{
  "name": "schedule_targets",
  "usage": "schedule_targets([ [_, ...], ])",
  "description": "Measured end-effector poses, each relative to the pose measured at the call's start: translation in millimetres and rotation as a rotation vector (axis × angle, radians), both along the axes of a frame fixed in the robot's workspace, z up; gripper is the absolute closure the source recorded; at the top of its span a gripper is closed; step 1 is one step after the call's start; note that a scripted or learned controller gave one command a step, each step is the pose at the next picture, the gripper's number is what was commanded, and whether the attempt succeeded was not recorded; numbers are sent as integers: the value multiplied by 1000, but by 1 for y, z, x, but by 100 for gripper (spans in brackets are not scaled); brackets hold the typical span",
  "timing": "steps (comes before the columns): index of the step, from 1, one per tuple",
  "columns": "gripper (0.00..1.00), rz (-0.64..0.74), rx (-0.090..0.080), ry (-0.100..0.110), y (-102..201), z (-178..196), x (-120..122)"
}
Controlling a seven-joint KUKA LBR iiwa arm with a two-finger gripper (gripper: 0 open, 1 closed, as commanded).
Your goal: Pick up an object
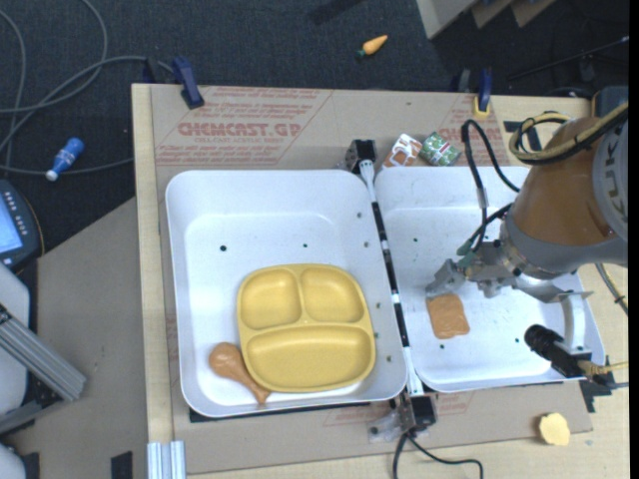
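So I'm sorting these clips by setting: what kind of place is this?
Most likely a robotics lab or test cell. A robot arm reaches over two white bins clamped to a cardboard-covered bench, with toy food such as a yellow divided plate and cables on the carpet.

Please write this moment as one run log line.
gripper: over right bin | nearest: brown flat piece | grasp: none seen | left bin: yellow tray

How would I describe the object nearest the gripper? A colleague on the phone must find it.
Start at the right bin, the one the grey and orange arm reaches into. Just below the gripper lies a small flat brown piece. Its neighbours in the left bin are a yellow divided tray and a tan drumstick-shaped toy.
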State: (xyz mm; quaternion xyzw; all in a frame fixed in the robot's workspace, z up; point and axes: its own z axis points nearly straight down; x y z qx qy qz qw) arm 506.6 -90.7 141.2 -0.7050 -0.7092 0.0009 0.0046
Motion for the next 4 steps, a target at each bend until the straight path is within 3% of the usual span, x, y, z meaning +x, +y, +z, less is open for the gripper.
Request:
schedule_targets([
  [1,0,-6,-4,-4,-2,-60,1],
  [2,0,-8,-10,-17,-55,5,45],
  [3,0,-3,0,1,-4,-42,3],
  [4,0,-7,-3,-1,-3,-58,-30],
])
